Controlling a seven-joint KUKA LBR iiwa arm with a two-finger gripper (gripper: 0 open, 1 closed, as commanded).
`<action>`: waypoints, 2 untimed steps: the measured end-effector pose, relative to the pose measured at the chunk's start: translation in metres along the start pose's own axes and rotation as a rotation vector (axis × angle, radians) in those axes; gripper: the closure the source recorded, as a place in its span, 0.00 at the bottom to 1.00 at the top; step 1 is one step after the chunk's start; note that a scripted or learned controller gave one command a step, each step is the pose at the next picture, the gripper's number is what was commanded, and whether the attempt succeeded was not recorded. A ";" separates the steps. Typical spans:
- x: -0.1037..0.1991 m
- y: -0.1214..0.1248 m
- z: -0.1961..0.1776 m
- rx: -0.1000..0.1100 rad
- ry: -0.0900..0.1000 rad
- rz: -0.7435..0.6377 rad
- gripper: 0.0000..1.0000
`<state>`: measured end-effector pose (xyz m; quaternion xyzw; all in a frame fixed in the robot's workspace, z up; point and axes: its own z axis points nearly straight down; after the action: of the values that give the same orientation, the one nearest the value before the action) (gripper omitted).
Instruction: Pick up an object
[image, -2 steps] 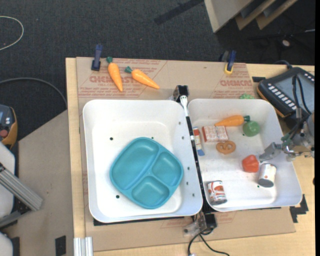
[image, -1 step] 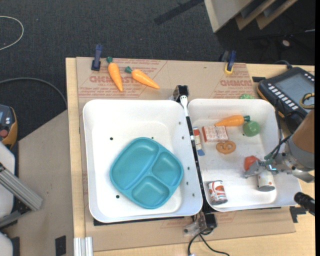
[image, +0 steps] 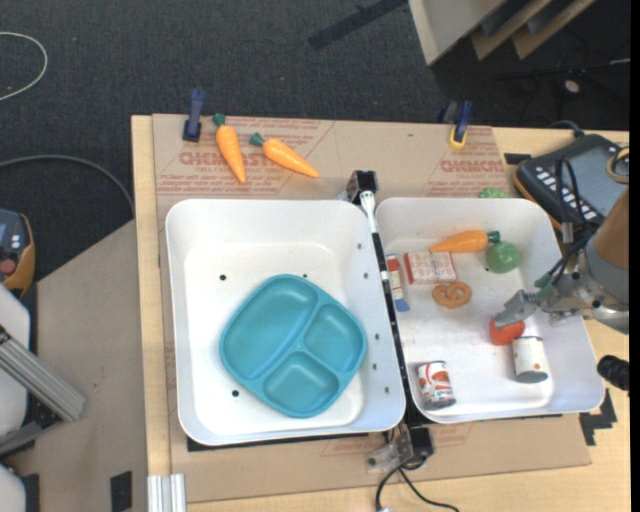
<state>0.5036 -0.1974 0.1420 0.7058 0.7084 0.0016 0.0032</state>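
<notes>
The gripper (image: 512, 312) reaches into the right bin (image: 470, 402) from its right edge, low over a small red object (image: 506, 331), apparently lining up a grasp; whether its fingers are wide or narrow cannot be told.

Arm (image: 612, 262) cut off by right edge; only wrist portion shows. Hand (image: 515, 312) tip lies against red object (image: 506, 330), partly covering it; object's kind unclear. Labels on small can (image: 434, 384) and carton (image: 430, 268) too small to read. Left-edge equipment (image: 15, 255) cropped
</notes>
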 end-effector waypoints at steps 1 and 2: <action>0.031 0.016 0.061 0.012 0.006 0.000 0.00; 0.028 0.017 0.045 0.003 0.001 0.003 1.00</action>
<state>0.5210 -0.1698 0.0967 0.7070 0.7072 0.0011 0.0019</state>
